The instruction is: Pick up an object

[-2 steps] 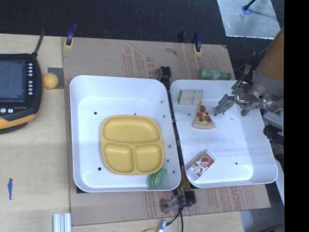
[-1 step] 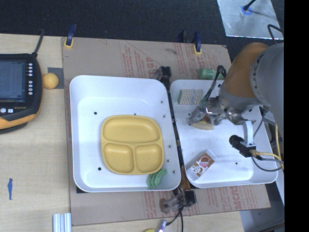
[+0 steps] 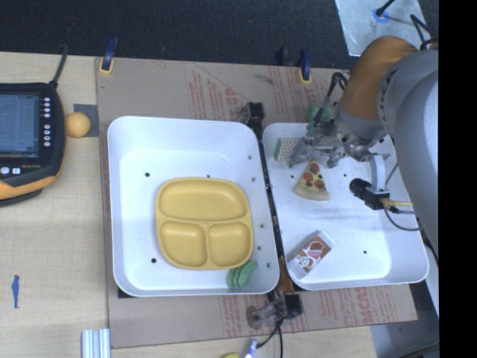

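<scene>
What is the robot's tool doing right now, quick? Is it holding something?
Tool: down in the right bin, just above the pizza slice toy. Open or closed cannot be told, and nothing shows in its grip.

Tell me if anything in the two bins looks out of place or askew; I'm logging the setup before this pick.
Little stands out. The green toy lies wedged between the yellow divided tray and the left bin's front wall. The small card in the right bin lies skewed by its left wall. Nothing looks spilled or damaged.
</scene>
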